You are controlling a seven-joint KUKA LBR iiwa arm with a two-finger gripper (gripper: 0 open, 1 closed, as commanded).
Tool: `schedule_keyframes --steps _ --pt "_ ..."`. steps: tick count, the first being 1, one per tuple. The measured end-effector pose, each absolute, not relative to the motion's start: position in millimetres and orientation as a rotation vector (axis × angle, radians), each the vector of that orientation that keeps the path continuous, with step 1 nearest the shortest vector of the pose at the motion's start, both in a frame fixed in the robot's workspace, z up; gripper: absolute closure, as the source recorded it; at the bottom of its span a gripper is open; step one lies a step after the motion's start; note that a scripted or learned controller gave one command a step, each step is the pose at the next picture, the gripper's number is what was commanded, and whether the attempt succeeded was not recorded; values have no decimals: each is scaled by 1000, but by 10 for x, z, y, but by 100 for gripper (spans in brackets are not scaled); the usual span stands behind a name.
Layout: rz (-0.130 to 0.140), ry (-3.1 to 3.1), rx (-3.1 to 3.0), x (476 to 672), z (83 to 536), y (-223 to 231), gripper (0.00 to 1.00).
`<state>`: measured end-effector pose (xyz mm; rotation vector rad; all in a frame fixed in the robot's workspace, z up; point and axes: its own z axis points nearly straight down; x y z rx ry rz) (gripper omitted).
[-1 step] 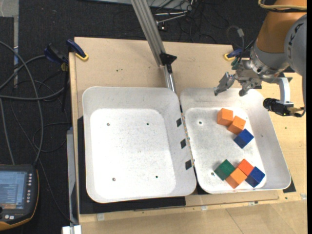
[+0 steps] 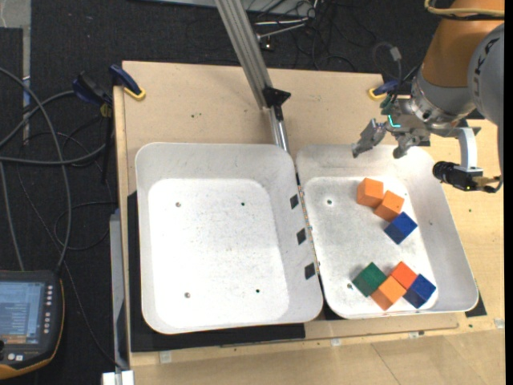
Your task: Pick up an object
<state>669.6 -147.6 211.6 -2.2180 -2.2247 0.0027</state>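
The right bin [image 2: 449, 239] holds several small cubes. Two orange cubes [image 2: 370, 192] [image 2: 392, 204] and a blue cube [image 2: 401, 227] lie in its upper middle. Near its front edge sit a green cube [image 2: 370, 279], two orange cubes [image 2: 403, 275] [image 2: 389, 293] and a blue cube [image 2: 420, 290]. My gripper [image 2: 388, 141] hangs above the far rim of the right bin, a little beyond the upper orange cubes. Its two fingers are spread apart with nothing between them.
The left bin [image 2: 152, 215] sits beside the right one on a tan board. A slanted metal pole [image 2: 244, 42] comes down to the gap between the bins. Clamps [image 2: 127, 81] sit at the board's far corners. Cables lie at the left.
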Motion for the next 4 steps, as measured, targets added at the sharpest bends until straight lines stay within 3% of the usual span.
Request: schedule_keyframes --steps 2,3,4 --pt "6 -2221 -2216 6661 1051 -1457 0" --pt "2 -2226 -2219 6666 952 -1448 0" --pt "-1 -2229 -2220 6675 1066 -1448 100"
